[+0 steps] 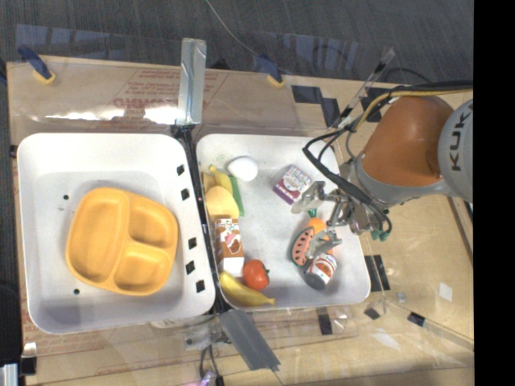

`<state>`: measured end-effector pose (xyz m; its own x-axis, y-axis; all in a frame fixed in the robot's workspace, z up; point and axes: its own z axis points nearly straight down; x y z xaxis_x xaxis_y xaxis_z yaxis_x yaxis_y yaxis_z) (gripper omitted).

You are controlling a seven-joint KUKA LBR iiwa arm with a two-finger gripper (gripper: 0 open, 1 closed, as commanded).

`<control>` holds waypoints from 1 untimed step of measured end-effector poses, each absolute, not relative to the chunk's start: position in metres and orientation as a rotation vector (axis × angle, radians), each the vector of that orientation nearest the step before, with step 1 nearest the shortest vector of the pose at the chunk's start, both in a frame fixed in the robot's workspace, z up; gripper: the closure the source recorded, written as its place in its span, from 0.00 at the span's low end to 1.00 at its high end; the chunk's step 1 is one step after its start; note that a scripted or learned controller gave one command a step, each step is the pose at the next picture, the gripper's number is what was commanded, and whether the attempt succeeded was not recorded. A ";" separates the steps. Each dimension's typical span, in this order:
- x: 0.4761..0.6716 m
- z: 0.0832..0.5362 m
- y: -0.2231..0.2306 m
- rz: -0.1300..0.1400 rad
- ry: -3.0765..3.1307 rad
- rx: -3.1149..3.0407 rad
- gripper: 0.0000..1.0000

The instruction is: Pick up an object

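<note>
I hang over the right bin (265,147), my gripper (328,211) low near its right wall; whether my jaws are parted or closed I cannot tell, and I see nothing between them. Just below my jaws lies the watermelon slice (302,245), with the small can (322,270) touching it further down. The purple carton (292,183) sits just up-left. I judge the slice my best target: centre over it, descend straight, avoid nudging the can, close firmly before lifting.

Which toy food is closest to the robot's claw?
The watermelon slice, red with a green rind, lies just below the gripper in the right bin. The tomato, banana and egg all sit farther left.
</note>
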<state>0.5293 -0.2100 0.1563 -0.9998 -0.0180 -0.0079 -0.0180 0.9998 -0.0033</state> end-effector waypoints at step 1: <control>0.508 0.092 -0.186 0.001 3.138 0.129 0.00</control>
